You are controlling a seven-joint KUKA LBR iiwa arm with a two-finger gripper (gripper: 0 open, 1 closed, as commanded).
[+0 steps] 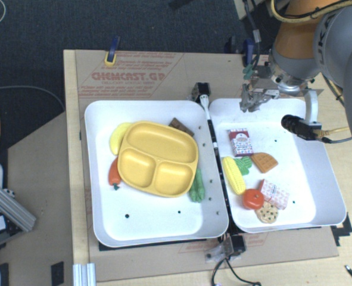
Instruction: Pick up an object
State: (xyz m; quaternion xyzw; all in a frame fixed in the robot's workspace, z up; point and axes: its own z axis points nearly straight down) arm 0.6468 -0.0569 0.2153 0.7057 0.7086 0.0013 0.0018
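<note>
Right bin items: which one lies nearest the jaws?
The red-and-white carton, at the group's top end below the gripper; the corn, cracker, tomato and cookie lie farther down.

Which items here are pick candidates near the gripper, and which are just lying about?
Candidates, right bin:
red carton
corn cob
tomato
cookie
gripper above the bin's far edge

Lying about, left bin:
yellow divided tray
green vegetable

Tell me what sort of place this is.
Probably a robotics lab test bench, not a kitchen: a robot arm hangs over two white bins of toy food, set on a cardboard sheet with loose cables around.
</note>
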